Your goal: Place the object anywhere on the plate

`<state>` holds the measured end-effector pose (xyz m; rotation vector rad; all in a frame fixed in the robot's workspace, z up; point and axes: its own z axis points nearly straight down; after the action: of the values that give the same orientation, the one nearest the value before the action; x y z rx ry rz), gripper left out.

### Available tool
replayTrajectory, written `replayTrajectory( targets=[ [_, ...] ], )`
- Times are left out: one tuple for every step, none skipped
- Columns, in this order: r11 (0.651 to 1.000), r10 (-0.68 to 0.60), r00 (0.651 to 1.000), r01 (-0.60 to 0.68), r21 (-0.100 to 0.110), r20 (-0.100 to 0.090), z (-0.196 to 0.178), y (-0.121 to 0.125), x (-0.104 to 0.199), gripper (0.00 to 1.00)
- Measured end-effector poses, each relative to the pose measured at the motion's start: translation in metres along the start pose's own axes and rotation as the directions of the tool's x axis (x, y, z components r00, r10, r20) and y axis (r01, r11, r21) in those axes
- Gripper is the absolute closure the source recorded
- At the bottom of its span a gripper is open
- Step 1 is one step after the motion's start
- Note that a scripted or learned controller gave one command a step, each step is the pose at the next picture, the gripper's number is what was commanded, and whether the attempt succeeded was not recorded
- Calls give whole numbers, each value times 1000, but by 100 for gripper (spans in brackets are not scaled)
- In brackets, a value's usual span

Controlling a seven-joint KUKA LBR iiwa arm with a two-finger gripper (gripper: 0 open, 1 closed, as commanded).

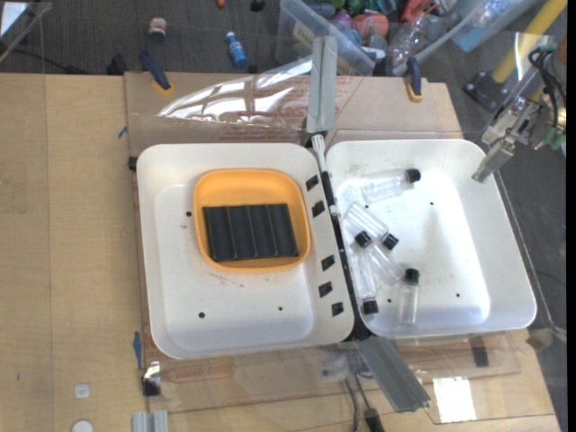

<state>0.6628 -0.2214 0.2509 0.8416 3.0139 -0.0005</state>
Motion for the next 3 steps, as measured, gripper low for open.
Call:
replayTrajectory(
  targets=[
    [989, -148, 989, 148, 0, 1, -11, 1, 1, 0],
    [898, -439, 898, 439, -1, 2, -22, -2, 3, 0],
    [812, -583, 812, 583, -5, -6, 22, 2, 0, 0]
  ],
)
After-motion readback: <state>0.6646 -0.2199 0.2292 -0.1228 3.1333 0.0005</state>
